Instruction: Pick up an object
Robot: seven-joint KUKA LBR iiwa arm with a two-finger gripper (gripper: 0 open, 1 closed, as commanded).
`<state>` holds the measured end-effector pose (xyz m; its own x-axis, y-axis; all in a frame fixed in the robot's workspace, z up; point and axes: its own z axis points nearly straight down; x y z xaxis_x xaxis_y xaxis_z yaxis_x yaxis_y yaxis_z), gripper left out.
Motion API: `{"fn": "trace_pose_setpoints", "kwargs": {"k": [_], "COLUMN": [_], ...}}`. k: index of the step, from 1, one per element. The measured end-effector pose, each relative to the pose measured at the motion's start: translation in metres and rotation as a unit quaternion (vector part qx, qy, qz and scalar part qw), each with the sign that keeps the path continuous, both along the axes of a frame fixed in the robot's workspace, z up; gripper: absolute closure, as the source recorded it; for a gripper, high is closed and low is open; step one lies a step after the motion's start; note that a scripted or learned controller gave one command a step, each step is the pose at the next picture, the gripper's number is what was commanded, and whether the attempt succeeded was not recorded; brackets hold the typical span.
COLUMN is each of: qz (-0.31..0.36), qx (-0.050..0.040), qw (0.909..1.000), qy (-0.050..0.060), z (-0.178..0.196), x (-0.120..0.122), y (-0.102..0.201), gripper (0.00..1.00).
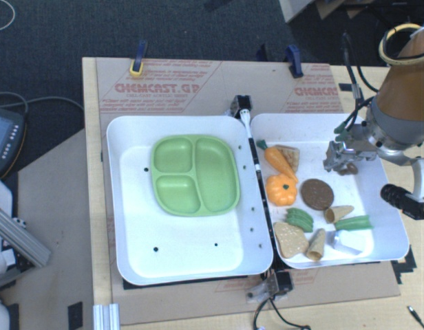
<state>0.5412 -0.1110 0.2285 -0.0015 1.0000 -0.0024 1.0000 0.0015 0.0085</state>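
Dark carpet all around, and in the middle a surface (198,81) covered with brown printed board, with two shallow white bins side by side on it.

The tool (344,158) sits over the upper right part of the right bin (387,249), hanging off the grey arm (398,126) with its orange band, which comes in from the right. Nothing is between its fingers as far as I can see, but it's a small metal clump from this angle, so I honestly can't tell if it's spread or pressed together.

Closest to it, just down and left, is a round brown cookie (316,193). Further left there's a carrot (279,161) lying on a slant, with a wedge of bread (290,154) right against it, and a little orange pumpkin (281,190) just below. Toward the near edge: a green leafy piece (300,218), a slice of bread (291,239), a cone-shaped thing (316,244), a small tan wedge (338,213) and a green stick (352,222). All of it lies loose on the bin floor.

The left bin (129,218) holds a green divided plate (195,174), well apart from the tool.
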Motion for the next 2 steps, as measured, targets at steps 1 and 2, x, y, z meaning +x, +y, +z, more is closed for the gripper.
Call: {"fn": "trace_pose_setpoints", "kwargs": {"k": [1,2], "qz": [0.002,0.001], "qx": [0.0012,0.0009], "qw": [1.0000,1.0000], "qy": [0.002,0.002], "z": [-0.009,-0.011], "x": [0.050,0.090], "y": [0.033,0.046], "gripper": [1.00,1.00]}}
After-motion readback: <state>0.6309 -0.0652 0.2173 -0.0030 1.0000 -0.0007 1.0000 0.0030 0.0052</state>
